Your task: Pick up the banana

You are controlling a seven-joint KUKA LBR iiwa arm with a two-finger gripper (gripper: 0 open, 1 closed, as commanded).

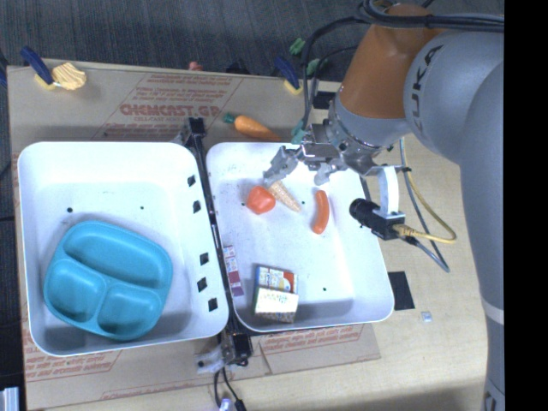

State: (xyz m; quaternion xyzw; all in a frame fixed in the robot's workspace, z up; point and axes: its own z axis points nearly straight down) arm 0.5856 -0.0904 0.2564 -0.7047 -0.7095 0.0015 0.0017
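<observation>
My gripper [301, 171] hangs over the back of the right bin [368, 264], its two grey fingers [277, 166] spread open with nothing between them. Just below the fingertips lies a pale orange-yellow tapered piece [287, 198]; I cannot tell whether it is the banana. A red-orange round piece [260, 200] touches its left side. To its right, a red sausage-shaped piece [320, 211] lies lengthwise under the right finger. No plainly yellow banana shape stands out among these.
A small printed box [275, 292] stands near the right bin's front wall. The left bin [34, 178] holds a blue divided plate [107, 278]. A toy carrot [252, 127] lies on the cardboard behind the bins. A blue clamp with a yellow lump [68, 77] sits at the back left.
</observation>
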